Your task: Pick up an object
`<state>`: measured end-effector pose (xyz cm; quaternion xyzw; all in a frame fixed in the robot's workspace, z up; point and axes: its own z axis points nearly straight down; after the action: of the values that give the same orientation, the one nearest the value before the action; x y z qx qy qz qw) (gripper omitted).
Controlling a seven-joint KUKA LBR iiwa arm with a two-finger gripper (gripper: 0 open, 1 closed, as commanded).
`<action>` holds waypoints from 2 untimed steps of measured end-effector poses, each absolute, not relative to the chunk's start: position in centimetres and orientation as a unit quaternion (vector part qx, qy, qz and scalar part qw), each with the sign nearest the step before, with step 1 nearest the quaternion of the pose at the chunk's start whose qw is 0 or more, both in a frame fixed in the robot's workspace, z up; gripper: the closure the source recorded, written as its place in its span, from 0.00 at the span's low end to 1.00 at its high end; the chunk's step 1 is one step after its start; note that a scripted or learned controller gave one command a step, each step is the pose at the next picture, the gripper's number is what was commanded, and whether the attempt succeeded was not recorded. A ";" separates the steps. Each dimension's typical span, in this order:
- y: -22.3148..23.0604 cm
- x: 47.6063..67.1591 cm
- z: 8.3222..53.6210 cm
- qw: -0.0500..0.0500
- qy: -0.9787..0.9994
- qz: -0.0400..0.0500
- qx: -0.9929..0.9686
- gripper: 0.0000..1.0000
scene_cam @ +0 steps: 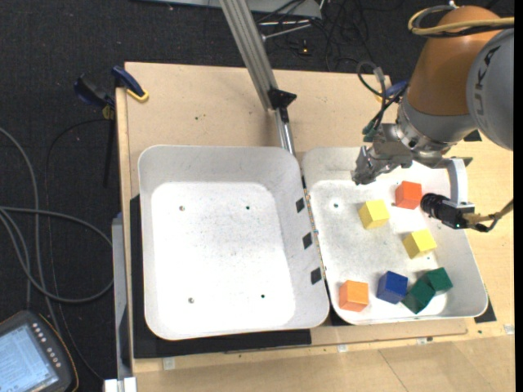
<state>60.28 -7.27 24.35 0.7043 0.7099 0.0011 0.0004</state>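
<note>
Dark two-finger gripper [365, 174] seen at upper right of frame, over right white shallow bin [327, 168]; finger state cannot be told. Yellow cube [374, 214] located just below it, apart.

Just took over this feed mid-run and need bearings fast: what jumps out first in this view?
The big grey arm with the orange band reaches in from the right, its claw hovering over the far end of the right-hand shallow white bin. That bin holds the bright small cubes: two yellow, two orange, one blue and two dark green.
</note>
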 end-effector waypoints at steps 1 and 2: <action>-1.7 61.5 24.9 0.000 0.710 0.001 0.704 1.00; 3.3 62.5 25.1 0.000 0.710 0.001 0.704 1.00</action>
<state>62.49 3.34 25.09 0.7043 0.7099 0.0014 0.0002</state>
